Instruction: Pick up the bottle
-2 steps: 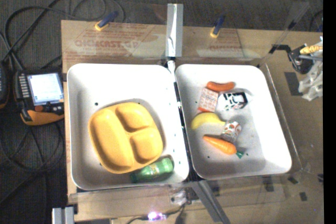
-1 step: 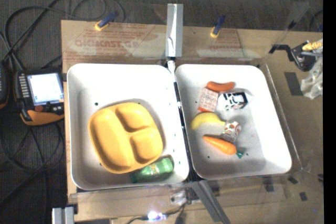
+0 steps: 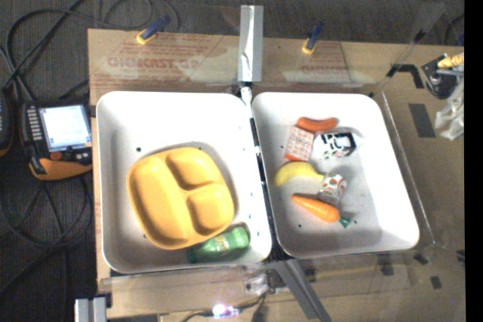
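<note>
The bottle [image 3: 219, 243] is green with a paler label. It lies on its side near the front wall of the left bin [image 3: 112, 162], its length running left to right. Its upper side touches the front rim of a yellow divided plate [image 3: 183, 196] that fills the middle of that bin.
The right bin [image 3: 389, 192] holds a sausage [image 3: 318, 124], a red carton [image 3: 299, 143], a black-and-white pack [image 3: 336, 143], a yellow fruit [image 3: 299, 173], a small box [image 3: 332, 186] and a carrot [image 3: 317, 209]. A metal divider [image 3: 250, 41] stands behind the bins.
</note>
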`<state>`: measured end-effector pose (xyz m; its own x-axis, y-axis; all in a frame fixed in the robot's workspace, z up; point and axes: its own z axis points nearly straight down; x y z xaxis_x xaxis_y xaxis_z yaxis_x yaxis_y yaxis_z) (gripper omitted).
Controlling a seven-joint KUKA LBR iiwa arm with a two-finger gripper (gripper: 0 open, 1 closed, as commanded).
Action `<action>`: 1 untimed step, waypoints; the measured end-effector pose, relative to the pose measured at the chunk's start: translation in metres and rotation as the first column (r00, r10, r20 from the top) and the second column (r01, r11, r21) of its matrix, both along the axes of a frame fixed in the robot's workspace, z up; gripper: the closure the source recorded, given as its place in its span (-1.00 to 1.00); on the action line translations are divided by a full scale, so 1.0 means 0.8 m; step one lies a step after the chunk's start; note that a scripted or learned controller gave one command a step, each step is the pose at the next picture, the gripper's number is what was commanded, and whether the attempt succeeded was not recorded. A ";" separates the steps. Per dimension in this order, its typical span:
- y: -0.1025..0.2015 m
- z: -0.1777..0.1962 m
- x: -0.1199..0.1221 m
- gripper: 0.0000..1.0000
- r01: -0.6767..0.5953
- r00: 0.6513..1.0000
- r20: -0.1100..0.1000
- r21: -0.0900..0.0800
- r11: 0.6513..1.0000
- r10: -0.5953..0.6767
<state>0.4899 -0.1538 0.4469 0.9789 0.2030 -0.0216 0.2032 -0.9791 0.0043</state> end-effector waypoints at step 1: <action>-0.080 -0.019 -0.006 1.00 0.000 1.000 0.012 0.006 1.000 0.000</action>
<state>0.4849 -0.2181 0.4320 0.9792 0.2028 -0.0083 0.2028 -0.9792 0.0012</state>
